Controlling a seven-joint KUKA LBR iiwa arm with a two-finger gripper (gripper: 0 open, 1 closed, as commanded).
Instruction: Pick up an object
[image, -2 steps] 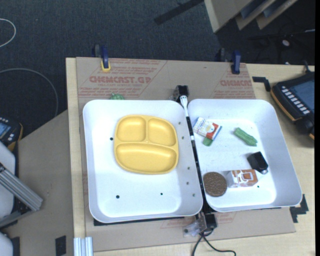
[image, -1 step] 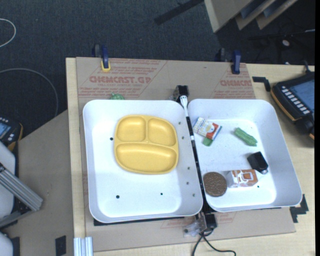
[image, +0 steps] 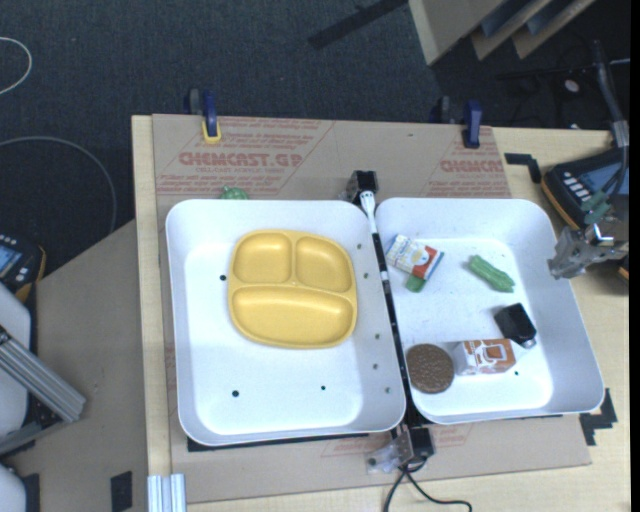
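grey end effector (image: 575, 255) hovers at the right bin's (image: 560, 300) right rim, holding nothing; finger spread cannot be told.

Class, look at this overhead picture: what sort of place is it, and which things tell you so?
Probably a robotics lab test bench. Two white bins sit on a board held by blue clamps, cables trail off it, and a gripper waits at the right bin's edge beside assorted small objects.
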